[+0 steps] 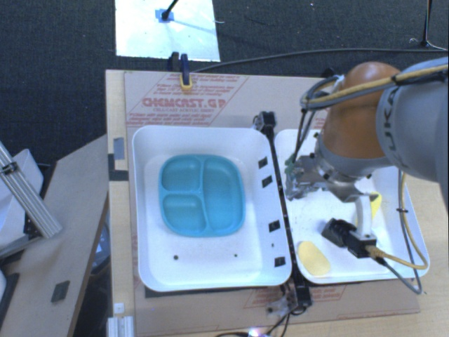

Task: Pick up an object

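The gripper [298, 177] is positioned low over the right bin [414, 248]; its state cannot be determined. A yellow object [314, 258] lies near that bin's front-left corner. A blue divided plate [203, 194] rests in the left bin [147, 258].

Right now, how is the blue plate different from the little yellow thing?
The blue plate is much bigger than the yellow thing. The plate has three compartments; the yellow thing is a smooth oval lump. The plate lies in the left bin, the yellow thing in the right bin. Both lie flat, untouched.
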You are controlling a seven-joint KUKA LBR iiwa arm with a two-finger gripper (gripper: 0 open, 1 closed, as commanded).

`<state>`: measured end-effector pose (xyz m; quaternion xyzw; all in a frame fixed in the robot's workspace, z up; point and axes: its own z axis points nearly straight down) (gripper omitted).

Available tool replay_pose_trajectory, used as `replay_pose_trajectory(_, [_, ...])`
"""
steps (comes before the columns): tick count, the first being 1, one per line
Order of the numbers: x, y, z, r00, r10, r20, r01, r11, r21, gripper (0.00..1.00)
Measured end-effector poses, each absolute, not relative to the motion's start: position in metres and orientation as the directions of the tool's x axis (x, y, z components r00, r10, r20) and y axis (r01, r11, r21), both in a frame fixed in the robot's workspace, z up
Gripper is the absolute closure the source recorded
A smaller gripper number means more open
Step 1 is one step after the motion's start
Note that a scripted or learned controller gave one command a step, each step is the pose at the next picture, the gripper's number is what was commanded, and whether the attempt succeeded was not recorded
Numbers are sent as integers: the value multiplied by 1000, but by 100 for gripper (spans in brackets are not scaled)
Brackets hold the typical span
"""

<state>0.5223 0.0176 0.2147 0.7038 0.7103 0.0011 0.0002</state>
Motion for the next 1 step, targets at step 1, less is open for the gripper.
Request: replay_pose_trajectory(1, [509, 77, 227, -11, 1000, 2, 1000, 11, 2, 100])
